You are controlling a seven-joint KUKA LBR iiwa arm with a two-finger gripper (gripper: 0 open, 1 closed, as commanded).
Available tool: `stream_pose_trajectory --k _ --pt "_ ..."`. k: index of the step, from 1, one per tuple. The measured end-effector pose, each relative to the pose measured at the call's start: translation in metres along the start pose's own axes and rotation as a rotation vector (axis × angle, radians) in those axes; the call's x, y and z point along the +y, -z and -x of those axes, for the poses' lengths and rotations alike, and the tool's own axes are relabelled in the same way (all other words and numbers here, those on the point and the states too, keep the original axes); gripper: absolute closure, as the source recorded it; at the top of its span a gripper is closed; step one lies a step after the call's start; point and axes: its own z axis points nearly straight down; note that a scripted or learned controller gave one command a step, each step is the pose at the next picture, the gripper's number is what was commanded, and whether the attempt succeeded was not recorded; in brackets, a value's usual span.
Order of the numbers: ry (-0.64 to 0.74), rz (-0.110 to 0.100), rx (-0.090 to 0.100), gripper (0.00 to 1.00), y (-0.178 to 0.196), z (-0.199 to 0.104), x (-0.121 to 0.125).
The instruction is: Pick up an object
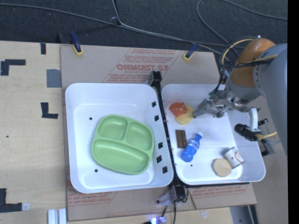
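2 bins touch at a divider; the claw, grip state unclear, hangs just beside the orange piece.

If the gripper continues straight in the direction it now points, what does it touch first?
Probably the orange object lying on the yellow piece in the right bin. The gripper points toward the left of the view, straight at it, though its height is unclear.

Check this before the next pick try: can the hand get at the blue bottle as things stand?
Probably yes: the blue bottle lies uncovered in the right bin, and the hand hovers nearby.
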Motion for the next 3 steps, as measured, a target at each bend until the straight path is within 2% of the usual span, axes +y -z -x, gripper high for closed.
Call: stream_pose_trajectory --k 1,3 --pt "0.001 0.004 -0.003 1.0 0.012 0.0 0.001" --pt "-0.001 0.003 0.002 1.0 0.098 -0.002 0.001"
